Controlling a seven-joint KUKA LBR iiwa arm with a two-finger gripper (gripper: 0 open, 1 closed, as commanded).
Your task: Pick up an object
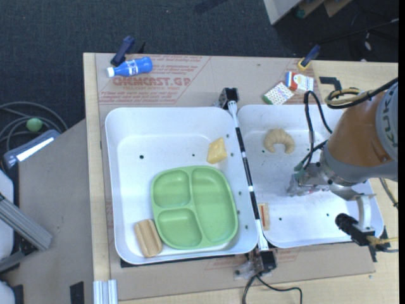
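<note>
Gripper [302, 185] state cannot be told as it is held low in the right bin [354, 230]; the croissant [279, 139] nearby should be approached squarely from above.

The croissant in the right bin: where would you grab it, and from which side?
Probably across the thick middle of the croissant, coming straight down from above. It lies flat, arch up and tips down, apart from the bin walls, so the tool has room.

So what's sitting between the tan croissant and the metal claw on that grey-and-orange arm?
Nothing: the camera view shows bare white bin floor between the tan croissant and the gripper.
</note>
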